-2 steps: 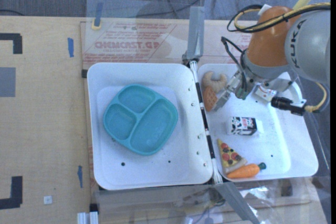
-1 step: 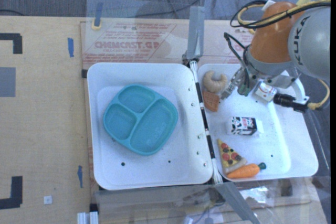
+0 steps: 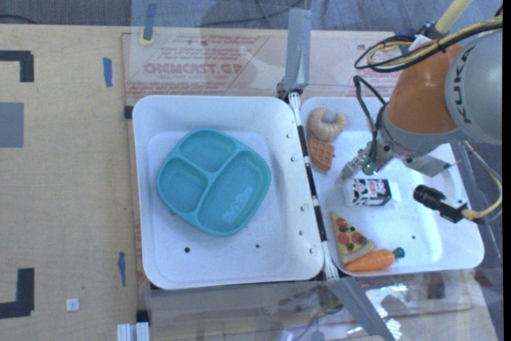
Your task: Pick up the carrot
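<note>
Right bin (image 3: 459, 251): carrot (image 3: 372, 260) lies along the front wall, touching the pizza slice (image 3: 349, 234). Claw (image 3: 361, 166) hangs mid-bin just above the milk carton (image 3: 371, 192), well apart from the carrot; whether released or clenched cannot be told. Open floor lies right of the carrot. Left bin (image 3: 152, 251): teal divided plate (image 3: 213, 181).

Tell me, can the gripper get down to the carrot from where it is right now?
Probably yes. The carrot lies uncovered at the near edge of the right bin, with the pizza slice beside it and the bin wall close behind. The gripper hangs farther back, above the milk carton.
</note>
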Controlling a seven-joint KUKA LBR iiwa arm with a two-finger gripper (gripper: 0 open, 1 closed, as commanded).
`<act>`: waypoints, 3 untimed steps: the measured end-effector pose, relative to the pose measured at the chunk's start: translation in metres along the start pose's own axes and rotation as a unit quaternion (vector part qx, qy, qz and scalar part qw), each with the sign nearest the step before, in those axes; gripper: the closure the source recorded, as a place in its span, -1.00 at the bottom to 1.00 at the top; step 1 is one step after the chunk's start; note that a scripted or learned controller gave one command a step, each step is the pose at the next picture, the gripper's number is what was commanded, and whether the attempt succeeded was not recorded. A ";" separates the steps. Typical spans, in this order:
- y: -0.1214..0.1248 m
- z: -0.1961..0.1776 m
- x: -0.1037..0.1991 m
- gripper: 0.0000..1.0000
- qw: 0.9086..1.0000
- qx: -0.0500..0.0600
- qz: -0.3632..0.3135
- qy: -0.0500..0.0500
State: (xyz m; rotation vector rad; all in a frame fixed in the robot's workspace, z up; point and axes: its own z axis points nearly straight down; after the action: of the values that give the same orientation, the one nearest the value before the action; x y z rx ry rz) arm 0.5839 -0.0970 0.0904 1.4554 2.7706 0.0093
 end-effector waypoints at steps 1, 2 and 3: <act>-0.055 0.000 0.021 1.00 0.982 0.000 0.190 0.000; -0.109 -0.075 0.005 1.00 1.000 0.004 0.025 0.002; -0.095 -0.018 0.039 1.00 0.999 0.004 0.042 0.003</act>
State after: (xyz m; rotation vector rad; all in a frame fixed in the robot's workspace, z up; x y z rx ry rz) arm 0.4832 -0.1184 0.1073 1.5753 2.7150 0.0018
